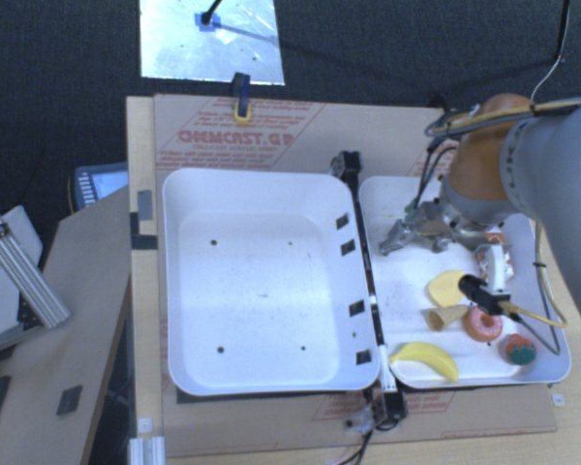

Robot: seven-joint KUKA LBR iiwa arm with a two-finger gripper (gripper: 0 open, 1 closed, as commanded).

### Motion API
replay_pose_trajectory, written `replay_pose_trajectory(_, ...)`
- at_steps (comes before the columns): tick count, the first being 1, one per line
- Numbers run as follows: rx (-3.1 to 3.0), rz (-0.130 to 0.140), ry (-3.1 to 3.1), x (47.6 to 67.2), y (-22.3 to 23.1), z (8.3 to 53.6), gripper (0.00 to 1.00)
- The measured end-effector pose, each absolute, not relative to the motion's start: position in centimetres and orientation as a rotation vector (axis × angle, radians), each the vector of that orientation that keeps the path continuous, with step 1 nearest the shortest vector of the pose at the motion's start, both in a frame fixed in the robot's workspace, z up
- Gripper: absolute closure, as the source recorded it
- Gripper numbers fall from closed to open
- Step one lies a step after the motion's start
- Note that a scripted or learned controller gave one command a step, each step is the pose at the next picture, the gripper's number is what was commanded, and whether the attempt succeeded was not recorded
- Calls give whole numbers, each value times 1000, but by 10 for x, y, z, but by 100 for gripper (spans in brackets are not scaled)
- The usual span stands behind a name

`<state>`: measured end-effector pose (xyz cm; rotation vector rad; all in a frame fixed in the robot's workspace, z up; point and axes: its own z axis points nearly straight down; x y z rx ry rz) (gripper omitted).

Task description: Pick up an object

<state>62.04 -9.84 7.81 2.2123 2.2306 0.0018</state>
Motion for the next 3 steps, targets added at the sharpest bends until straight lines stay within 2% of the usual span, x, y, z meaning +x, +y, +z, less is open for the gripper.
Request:
replay_pose_trajectory(1,2209,7,2223,672,-136,86,0)
replay_pose_trajectory(2,2217,5,2219,670,-145,124,0)
replay_pose_trajectory(3,2206,12,2225,671,-104,228,0)
